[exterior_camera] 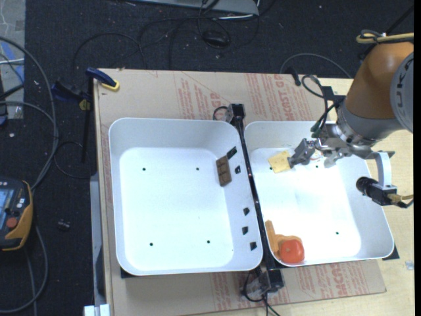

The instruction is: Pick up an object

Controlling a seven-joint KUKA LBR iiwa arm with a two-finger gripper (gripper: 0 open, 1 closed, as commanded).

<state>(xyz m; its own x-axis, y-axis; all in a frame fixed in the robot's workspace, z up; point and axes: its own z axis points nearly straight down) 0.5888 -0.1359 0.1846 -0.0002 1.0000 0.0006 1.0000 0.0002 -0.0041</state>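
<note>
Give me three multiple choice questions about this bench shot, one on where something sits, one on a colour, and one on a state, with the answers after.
1. Where does the orange-red object lie?
A. near corner of the right bin, by the divider
B. middle of the left bin
C. on the cardboard outside the bins

2. What colour is the small piece beside the gripper?
A. blue
B. pale yellow
C. black

3. How does the brown block sit in the left bin?
A. hanging from the gripper
B. stacked on the orange-red object
C. resting against the bin's right wall, apart from the arm

Answers: 1 A, it sits at the right bin's lower left rim. 2 B, it reads light yellow against the white floor. 3 C, it lies on the sloping right wall, with the arm over the other bin.
</note>
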